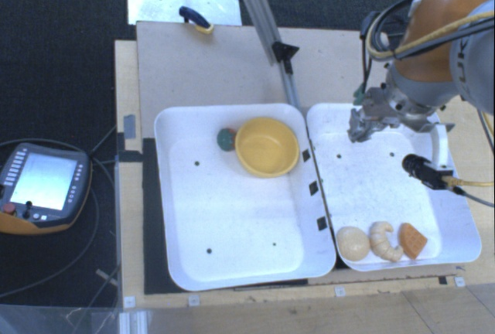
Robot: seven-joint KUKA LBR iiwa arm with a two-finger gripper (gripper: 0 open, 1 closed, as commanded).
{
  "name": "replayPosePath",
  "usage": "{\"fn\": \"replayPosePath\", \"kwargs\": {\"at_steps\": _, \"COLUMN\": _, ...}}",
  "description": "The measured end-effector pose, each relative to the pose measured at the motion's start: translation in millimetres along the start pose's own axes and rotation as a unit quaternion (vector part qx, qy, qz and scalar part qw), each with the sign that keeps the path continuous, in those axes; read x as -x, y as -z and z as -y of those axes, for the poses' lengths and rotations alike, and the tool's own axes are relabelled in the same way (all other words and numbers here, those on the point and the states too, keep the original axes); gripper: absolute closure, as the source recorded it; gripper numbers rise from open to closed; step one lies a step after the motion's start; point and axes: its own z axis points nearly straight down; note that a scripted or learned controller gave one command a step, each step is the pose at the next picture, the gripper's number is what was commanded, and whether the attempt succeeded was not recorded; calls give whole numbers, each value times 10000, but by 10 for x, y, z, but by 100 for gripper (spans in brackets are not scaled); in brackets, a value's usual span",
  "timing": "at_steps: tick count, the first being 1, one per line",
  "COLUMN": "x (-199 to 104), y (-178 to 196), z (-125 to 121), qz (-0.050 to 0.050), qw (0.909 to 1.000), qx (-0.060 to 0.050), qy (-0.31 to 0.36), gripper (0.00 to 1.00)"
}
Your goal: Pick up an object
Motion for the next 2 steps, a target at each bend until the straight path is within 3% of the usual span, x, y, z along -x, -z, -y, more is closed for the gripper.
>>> {"fn": "replayPosePath", "kwargs": {"at_steps": 1, "x": -487, "y": -2, "z": -134, "qz": 2, "qw": 10000, "qx": 1, "qy": -7, "gripper": 100}}
{"fn": "replayPosePath", "kwargs": {"at_steps": 2, "x": -1023, "y": 95, "z": -114, "qz": -1, "qw": 10000, "qx": 1, "qy": -1, "gripper": 100}}
